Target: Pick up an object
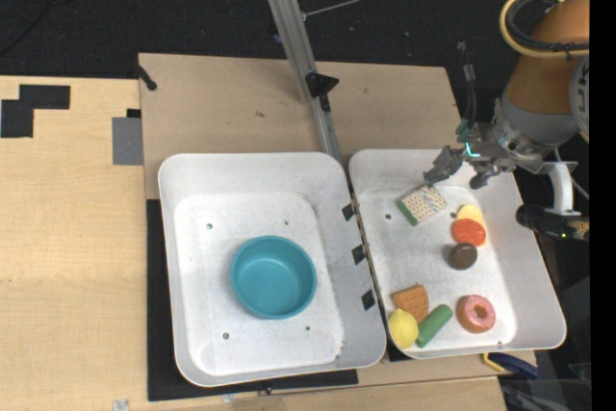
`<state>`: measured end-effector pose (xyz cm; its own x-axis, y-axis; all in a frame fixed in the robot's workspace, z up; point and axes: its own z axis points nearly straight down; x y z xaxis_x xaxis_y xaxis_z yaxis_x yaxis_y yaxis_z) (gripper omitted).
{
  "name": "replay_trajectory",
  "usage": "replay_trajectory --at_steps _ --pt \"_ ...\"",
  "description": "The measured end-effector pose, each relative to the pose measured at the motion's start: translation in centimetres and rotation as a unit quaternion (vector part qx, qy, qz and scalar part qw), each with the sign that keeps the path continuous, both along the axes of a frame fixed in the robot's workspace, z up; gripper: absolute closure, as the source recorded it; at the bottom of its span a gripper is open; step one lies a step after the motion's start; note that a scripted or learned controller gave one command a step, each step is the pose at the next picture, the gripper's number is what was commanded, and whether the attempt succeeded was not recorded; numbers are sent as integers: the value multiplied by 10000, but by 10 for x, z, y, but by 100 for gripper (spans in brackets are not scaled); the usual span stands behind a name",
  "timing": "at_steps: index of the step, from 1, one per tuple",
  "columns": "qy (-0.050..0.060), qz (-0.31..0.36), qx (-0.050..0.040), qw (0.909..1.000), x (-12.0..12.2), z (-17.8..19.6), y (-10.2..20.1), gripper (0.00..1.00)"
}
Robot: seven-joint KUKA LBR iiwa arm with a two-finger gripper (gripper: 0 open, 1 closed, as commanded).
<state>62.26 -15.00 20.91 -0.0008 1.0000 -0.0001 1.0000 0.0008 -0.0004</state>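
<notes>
Right now your gripper (465, 166) is hovering with fingers spread and pinching nothing, over the upper part of the right bin (539, 303). The speckled sponge (423, 204) is lying just below-left of it; I'd judge you're needing to centre over it before descending.

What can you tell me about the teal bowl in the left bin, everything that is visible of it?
The teal bowl is round, of one plain blue-green colour, and looks like smooth plastic. It stands upright with its opening up, and nothing shows inside it. It rests on the floor of the left bin, near the middle and a little toward the front, apart from the walls. Nothing else touches it.
</notes>
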Motion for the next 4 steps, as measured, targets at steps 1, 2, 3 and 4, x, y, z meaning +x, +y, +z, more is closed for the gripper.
replay_trajectory --at_steps 1,2,3,4 --pt "1 -2 0 10000 0 0 0 0" --pt "24 -1 4 10000 9 -52 0 0" --pt "19 1 3 10000 18 -103 3 0" --pt "-25 -5 -16 10000 19 -115 2 0"
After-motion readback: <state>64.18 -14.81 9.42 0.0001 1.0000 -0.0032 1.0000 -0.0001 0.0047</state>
